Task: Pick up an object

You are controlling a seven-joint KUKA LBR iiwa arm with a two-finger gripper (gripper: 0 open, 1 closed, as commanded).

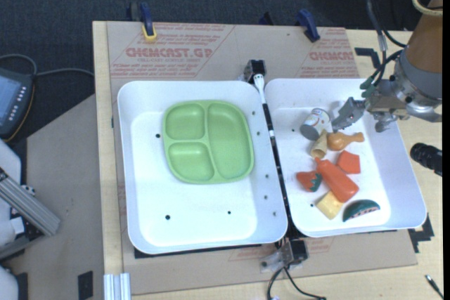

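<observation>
The right bin [404,172] holds several toy foods. Among them are a long orange carrot [337,180], a red pepper [308,180], a yellow cheese wedge [328,205], a watermelon slice [361,209], an orange block [349,163], a tan drumstick [343,140] and a grey can [313,124]. My gripper [364,119] hovers over the bin's far right part, just above the drumstick. It is open, and nothing sits between its fingers [345,114].
A green divided plate [208,141] lies in the left bin [140,172]. A black divider bar [269,144] runs between the two bins. Clamps [147,21] hold the cardboard base at the back. The arm's grey body [422,81] overhangs the right bin's far edge.
</observation>
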